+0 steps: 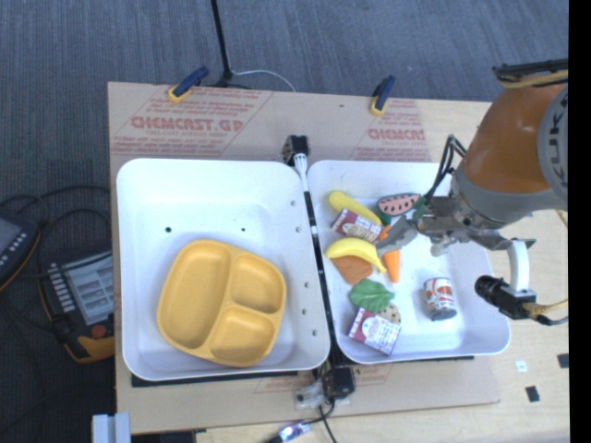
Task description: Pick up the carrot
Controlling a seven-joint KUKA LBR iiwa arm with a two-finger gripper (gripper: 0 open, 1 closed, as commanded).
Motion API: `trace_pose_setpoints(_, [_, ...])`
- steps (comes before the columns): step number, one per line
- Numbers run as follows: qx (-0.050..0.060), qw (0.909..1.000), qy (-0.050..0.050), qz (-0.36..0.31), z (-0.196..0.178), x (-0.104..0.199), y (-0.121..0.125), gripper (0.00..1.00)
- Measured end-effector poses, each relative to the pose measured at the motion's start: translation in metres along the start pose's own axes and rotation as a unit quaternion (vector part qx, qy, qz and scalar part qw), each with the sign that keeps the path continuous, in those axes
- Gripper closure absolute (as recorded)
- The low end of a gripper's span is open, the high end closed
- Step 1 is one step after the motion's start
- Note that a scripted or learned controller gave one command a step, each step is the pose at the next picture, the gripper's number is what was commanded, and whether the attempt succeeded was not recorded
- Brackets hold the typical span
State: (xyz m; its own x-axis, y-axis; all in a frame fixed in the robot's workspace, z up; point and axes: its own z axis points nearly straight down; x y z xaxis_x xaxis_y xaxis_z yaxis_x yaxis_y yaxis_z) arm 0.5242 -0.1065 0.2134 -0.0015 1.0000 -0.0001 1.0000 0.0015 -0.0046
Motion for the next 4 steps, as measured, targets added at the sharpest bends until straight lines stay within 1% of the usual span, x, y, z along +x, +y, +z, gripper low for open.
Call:
trace_pose_setpoints(1, [0.003,0.9999,-0.001,0.014,0.075,-0.050,0.037,0.00])
trace_pose_setpoints(2, [-0.005,0.9824,0.001,0.187,0.124,-0.070,0.063,0.00])
trace_pose_setpoints(3, [-0.008,0.9826,-0.001,0.186,0.112,-0.071,0.064,1.00])
trace_pose_setpoints(4, [-0.002,0.9762,-0.001,0.217,0.062,-0.060,0.079,1.00])
